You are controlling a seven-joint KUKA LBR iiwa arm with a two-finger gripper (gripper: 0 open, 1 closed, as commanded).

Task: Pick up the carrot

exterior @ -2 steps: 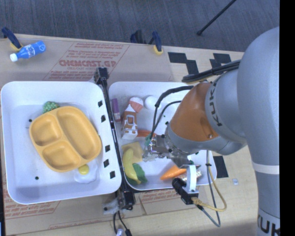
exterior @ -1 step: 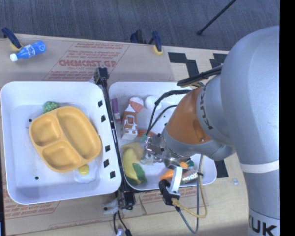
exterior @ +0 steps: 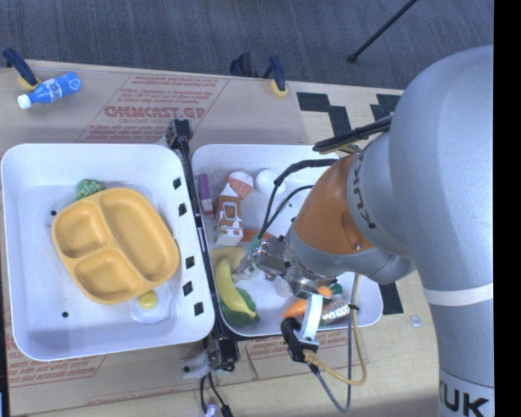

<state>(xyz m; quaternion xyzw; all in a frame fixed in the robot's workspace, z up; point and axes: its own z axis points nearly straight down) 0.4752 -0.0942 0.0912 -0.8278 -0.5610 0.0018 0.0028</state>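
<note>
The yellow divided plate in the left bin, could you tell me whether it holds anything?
Empty: the yellow plate shows three bare compartments.

Two white bins (exterior: 17, 233) are seen on the desk (exterior: 243, 102). One yellow divided plate (exterior: 113, 243), one green vegetable (exterior: 89, 187) and one fried egg (exterior: 149, 302) are counted. One banana (exterior: 229, 292), one carrot (exterior: 297, 305) and one small blue bottle (exterior: 50, 89) are counted too.

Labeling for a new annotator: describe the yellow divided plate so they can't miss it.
Start at the left white bin, the one away from the arm. The yellow divided plate lies near its middle, tilted, with three compartments. It is by far the biggest thing there: a small green item sits at its upper edge and a fried-egg toy at its lower edge.
</note>
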